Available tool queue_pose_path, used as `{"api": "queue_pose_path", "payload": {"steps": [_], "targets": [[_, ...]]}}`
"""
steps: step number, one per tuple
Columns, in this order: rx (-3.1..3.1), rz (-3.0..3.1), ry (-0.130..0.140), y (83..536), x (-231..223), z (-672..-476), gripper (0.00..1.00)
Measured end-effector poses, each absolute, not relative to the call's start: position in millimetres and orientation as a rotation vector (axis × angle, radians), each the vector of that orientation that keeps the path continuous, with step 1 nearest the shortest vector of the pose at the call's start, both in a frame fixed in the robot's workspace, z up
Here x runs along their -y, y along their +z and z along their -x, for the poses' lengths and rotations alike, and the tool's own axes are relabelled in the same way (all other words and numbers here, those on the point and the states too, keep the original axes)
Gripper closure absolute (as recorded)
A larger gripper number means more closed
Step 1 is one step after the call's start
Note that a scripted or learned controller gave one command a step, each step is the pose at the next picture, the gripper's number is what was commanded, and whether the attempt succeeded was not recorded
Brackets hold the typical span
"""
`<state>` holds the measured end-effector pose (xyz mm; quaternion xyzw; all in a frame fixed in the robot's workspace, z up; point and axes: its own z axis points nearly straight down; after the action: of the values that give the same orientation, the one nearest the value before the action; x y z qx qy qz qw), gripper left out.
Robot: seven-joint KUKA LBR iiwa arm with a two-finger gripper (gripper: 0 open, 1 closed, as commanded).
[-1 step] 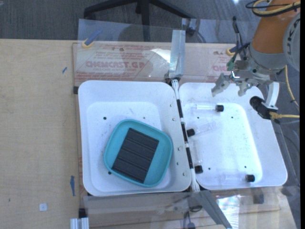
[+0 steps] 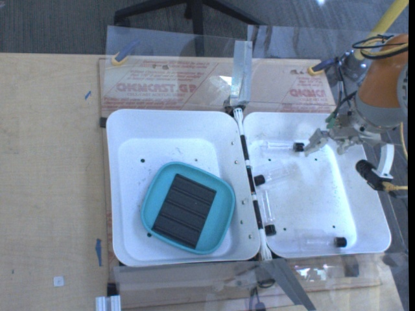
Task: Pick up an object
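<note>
In the left bin lies a teal square dish with a dark ridged rectangular block on it. The right bin holds several clear tubes with black caps: one near the back, one by the divider, one along the divider and one at the front. My gripper hangs over the right bin's back right part, just right of the back tube's cap. Its fingers stand open with nothing between them.
A clear plastic sheet and a cardboard panel stand behind the bins. A metal strip rises at the divider's back end. A wooden bench top spreads to the left. Cables hang by the arm at the right.
</note>
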<state>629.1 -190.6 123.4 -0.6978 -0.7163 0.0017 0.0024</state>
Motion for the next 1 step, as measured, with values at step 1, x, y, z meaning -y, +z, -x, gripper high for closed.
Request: {"api": "queue_pose_path", "payload": {"steps": [1], "targets": [[2.283,2.146,0.015,85.6,182.3,-665.2,0.0]]}}
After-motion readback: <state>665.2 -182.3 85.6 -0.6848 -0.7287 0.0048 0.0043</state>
